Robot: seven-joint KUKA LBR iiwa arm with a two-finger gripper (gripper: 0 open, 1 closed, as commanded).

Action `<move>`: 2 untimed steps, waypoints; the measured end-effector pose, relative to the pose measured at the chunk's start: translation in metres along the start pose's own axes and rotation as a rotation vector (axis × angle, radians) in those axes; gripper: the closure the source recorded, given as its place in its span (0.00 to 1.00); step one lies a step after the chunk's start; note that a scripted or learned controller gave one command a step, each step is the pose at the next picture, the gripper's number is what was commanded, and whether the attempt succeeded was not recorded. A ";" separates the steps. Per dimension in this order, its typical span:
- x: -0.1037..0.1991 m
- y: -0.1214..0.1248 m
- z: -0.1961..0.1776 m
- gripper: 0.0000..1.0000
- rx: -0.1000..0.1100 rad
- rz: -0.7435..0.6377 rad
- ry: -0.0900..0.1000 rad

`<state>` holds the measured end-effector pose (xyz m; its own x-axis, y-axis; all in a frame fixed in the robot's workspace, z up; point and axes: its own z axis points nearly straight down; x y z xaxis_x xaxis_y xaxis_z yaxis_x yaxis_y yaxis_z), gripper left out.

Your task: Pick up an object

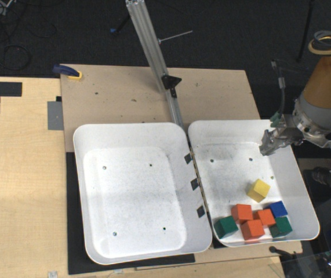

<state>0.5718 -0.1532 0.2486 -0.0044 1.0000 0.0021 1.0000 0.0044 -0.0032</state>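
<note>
Camera view: gripper (pixel 269 142) sits over the upper right part of the right bin (pixel 229 133), arm coming in from the right; can't tell from this angle how it is set, and nothing visible in it. Candidate objects are all small blocks in the near right corner of that bin. Yellow block (pixel 259 189) sits alone, just up-left of the rest and nearest the gripper, with free floor on all sides. The others are packed: two green blocks (pixel 226 226), three orange blocks (pixel 252 219) and a blue block (pixel 278 208), touching or nearly so. Left bin (pixel 95 141) is beside it across the divider. Judgement: blocks look rigid, light, flat-faced, not fragile, so they should take a firm pinch; smooth faces could slip if grabbed on a corner. Best target is the yellow one: pinch two opposite flat faces, aligned to its rotation. In the cluster, neighbours would likely block finger entry.
</note>
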 end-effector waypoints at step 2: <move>0.110 0.014 0.016 1.00 0.002 -0.001 0.001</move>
<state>0.5854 -0.0433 0.2324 -0.0052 1.0000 0.0035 1.0000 0.0053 -0.0048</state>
